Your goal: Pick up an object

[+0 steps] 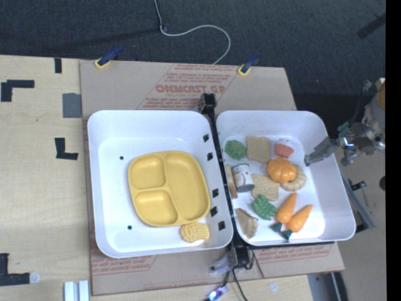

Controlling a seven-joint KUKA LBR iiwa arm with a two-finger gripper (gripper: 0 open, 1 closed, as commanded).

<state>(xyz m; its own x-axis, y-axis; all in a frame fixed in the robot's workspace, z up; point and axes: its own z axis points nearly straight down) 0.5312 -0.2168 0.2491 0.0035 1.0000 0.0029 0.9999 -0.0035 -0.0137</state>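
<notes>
The right bin (332, 199) holds several toy foods: a green broccoli (235, 148), a tan bread slice (258, 148), a small red piece (284, 148), an orange pumpkin (281, 170), a can (242, 176), a cracker (266, 188), a green leafy piece (264, 207), two carrots (287, 207) (299, 218) and a tan piece (247, 221). My gripper (317, 153) hangs over the right bin's right rim, to the right of the pumpkin and apart from it. I see nothing held in it.
The left bin (106, 168) bears a yellow divided plate (168, 188) and a corn cob (195, 232) near its front wall. A black divider (216, 168) runs between the bins. A white cable (207, 30) lies behind them on the dark floor.
</notes>
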